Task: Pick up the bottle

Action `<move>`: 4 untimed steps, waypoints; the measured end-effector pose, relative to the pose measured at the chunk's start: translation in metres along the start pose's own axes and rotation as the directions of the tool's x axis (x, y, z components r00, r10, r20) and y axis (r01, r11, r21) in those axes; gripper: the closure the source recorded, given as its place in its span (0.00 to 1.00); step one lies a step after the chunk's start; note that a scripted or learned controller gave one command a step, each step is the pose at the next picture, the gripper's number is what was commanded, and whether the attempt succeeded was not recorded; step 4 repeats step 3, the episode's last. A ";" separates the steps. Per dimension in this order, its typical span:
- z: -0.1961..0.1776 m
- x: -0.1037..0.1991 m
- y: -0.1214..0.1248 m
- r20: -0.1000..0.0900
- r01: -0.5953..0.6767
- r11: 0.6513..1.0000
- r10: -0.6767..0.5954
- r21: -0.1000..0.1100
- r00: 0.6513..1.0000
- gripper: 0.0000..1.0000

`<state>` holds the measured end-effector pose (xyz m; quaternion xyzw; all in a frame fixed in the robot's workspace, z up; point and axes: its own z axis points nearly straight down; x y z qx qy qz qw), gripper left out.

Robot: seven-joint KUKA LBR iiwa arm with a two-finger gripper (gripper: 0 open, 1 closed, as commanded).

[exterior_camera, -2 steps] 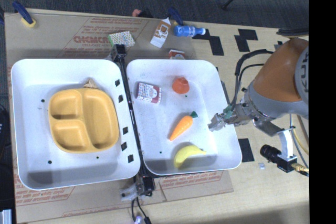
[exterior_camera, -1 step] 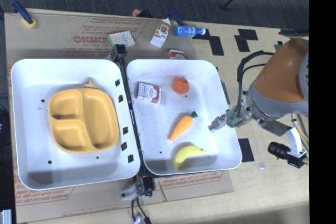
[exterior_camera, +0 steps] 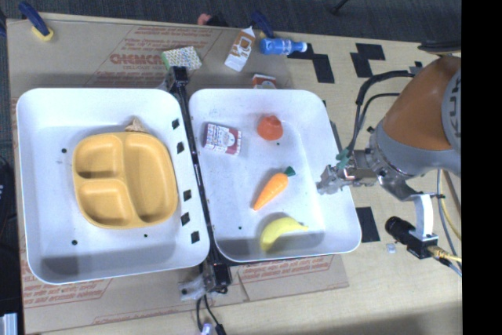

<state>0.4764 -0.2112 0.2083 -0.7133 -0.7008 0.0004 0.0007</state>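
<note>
Far L, the left shallow white plastic bin (exterior_camera: 31, 169) holds a yellow three-compartment plastic tray (exterior_camera: 124, 178), sitting roughly centre, w/ a small tan nub poking out at its top edge. Above that bin, on the brown cardboard bench top (exterior_camera: 102, 51), lies a small green-and-white patterned packet (exterior_camera: 182, 57), and a blue-and-yellow clamp (exterior_camera: 35, 21) grips the cardboard's top L corner. A black strip w/ clips runs btwn the two bins. Next, the right shallow white plastic bin (exterior_camera: 310, 102) has four things, well apart from each other: a small red-and-white rectangular carton (exterior_camera: 222, 138) upper L, a round orange-red tomato-like toy (exterior_camera: 270, 128) upper middle, an orange plastic carrot w/ green top (exterior_camera: 271, 189) lying on a slant in the centre, and a yellow banana-like toy (exterior_camera: 280, 231) near the bottom wall. Above this bin, outside it on the bench, stand a small white-and-brown juice-type carton (exterior_camera: 241, 49) and, just R of it, the blue plastic bottle w/ a paler cap end (exterior_camera: 281, 47), lying on its side, cap end pointing R; it's not in either bin and well apart from the arm. A tiny red-and-white item (exterior_camera: 263, 80) sits just past the bin's top rim. Far R, the grey arm w/ orange band (exterior_camera: 420, 118) reaches in, and the two-finger gripper (exterior_camera: 332, 179) hovers over the R bin's right rim, near the carrot but not touching it. Nothing sits btwn its tips; can't tell if it's parted or closed.
</note>
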 end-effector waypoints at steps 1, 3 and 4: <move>0.001 0.004 0.000 -0.001 -0.063 0.998 0.063 0.001 0.998 1.00; 0.004 0.000 0.000 0.000 -0.001 1.000 0.001 0.000 1.000 1.00; 0.004 0.000 0.000 0.000 -0.001 1.000 0.001 0.000 1.000 1.00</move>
